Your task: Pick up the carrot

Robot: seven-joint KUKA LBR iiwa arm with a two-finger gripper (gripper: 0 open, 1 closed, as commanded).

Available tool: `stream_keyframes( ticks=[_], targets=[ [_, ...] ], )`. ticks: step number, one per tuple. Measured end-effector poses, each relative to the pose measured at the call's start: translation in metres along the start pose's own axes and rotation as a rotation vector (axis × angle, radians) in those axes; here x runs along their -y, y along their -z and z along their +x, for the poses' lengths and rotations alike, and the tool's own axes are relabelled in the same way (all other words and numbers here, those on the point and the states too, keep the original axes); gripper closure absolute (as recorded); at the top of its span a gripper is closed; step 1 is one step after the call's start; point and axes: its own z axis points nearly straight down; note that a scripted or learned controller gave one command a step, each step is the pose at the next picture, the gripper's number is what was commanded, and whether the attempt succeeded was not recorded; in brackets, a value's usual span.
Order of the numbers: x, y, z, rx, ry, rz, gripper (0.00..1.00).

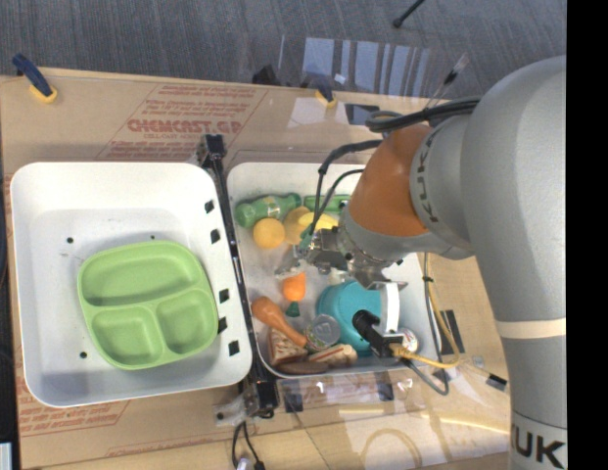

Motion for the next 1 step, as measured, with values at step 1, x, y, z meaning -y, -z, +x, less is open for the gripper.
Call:
stream_keyframes(
  ticks=[1],
  targets=[
    [-0.0011, 0.0109, 0.0006, 0.002, 0.013, 0.003, 1.0]
  ],
)
